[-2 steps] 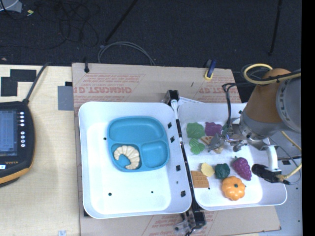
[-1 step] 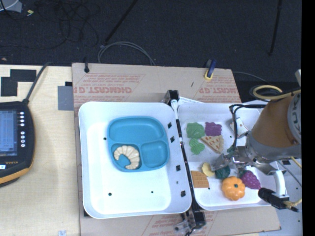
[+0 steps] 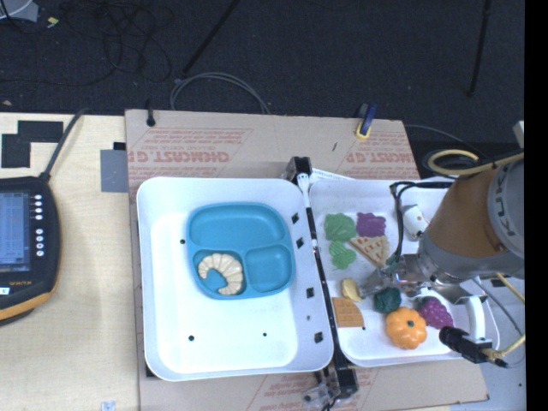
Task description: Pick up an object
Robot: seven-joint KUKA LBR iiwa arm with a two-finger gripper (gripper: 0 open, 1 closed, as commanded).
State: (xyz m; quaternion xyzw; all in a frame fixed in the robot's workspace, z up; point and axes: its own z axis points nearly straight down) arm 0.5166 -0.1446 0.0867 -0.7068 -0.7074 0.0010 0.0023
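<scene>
In the right bin [image 3: 377, 355], nearest the camera, sit a toy pumpkin [image 3: 405, 328] and purple grapes [image 3: 435, 312], with a cracker [image 3: 348, 313] to their left. The tool [image 3: 385, 282] hangs just above a dark green toy [image 3: 387, 299]; whether it is spread or pressed together I cannot tell. Farther back lie a pizza slice [image 3: 371, 248], green leaves [image 3: 339, 228] and a purple piece [image 3: 371, 223]. In the left bin [image 3: 163, 315], a blue tray [image 3: 244, 229] holds a croissant [image 3: 221, 272].
</scene>
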